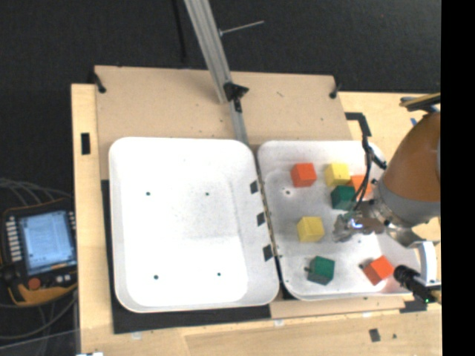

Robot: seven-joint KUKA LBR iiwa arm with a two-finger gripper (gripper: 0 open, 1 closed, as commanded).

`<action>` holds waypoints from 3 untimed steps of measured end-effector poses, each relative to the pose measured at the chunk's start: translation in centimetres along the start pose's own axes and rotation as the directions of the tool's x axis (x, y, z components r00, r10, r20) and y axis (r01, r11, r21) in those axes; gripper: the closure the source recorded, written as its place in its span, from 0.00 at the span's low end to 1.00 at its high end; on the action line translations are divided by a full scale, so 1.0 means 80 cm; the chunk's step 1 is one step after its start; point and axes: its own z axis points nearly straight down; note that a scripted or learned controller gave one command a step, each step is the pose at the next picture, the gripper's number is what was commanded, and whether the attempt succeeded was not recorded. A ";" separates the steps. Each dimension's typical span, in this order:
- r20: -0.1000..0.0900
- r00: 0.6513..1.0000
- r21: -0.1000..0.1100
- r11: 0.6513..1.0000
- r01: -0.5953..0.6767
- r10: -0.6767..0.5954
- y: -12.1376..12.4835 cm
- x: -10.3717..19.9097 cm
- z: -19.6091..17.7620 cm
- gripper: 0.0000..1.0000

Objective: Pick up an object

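The right bin (pixel 289 288) holds several small blocks: an orange one (pixel 303 174), a yellow one (pixel 337 173), a green one (pixel 342 196), a second yellow one (pixel 310 228), a second green one (pixel 321 270) and an orange one (pixel 378 270) near the front right. Part of another orange block (pixel 358 183) peeks out beside the arm. My gripper (pixel 346 227) hangs low in the right bin, just right of the middle yellow block and below the upper green one. Nothing shows between its fingers.
The left bin (pixel 185 221) lies beside the right one. A slanted metal rail (pixel 211 43) runs from the top down to the bins' junction. A handheld pendant (pixel 41 247) sits off the bench at the left. The arm's orange band (pixel 415 162) covers the bin's right edge.
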 end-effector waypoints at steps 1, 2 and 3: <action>0.001 1.000 -0.001 1.000 0.000 0.000 0.006 -0.008 -0.078 1.00; 0.001 1.000 -0.001 1.000 0.001 -0.001 0.014 -0.005 -0.157 1.00; 0.001 1.000 0.006 1.000 0.003 -0.003 0.014 -0.007 -0.156 1.00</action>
